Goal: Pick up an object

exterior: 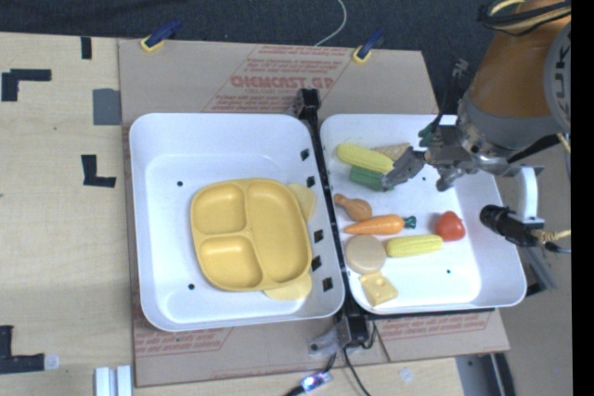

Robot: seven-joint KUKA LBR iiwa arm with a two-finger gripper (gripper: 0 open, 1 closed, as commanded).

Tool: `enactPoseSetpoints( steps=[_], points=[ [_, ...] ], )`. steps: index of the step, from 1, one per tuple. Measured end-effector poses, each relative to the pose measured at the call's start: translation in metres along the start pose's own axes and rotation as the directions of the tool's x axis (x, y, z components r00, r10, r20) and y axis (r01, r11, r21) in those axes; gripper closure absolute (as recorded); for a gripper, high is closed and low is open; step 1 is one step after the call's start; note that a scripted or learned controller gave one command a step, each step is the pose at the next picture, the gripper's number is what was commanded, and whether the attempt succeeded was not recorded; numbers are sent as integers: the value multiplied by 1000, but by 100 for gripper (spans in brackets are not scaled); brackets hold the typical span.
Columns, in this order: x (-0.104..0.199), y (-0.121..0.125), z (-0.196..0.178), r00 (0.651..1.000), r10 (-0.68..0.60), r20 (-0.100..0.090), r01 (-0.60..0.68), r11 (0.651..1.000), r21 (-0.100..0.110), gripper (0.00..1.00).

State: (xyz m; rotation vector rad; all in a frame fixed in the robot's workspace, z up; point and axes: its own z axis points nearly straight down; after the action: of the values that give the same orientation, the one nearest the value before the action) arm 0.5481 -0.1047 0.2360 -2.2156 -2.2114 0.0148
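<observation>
Corn cob (364, 159) lies at the upper left of the right bin (464, 287), beside a green item, with the gripper (425, 170) hovering just to its right, fingers spread apart, gripping nothing.

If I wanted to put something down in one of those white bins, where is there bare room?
Left bin: bare floor all around the yellow divided plate, widest along its far and left sides. Right bin: bare at the near right corner, past the tomato. Its left half is crowded: corn, carrot, cheese wedge.
</observation>
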Motion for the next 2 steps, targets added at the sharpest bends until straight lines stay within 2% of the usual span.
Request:
enactPoseSetpoints(
  steps=[1,2],
  points=[
    [0,2,-7,1000,-3,2,3,1000,-13,0],
    [9,6,52,1000,-4,1,4,1000,-8,0]
  ],
)
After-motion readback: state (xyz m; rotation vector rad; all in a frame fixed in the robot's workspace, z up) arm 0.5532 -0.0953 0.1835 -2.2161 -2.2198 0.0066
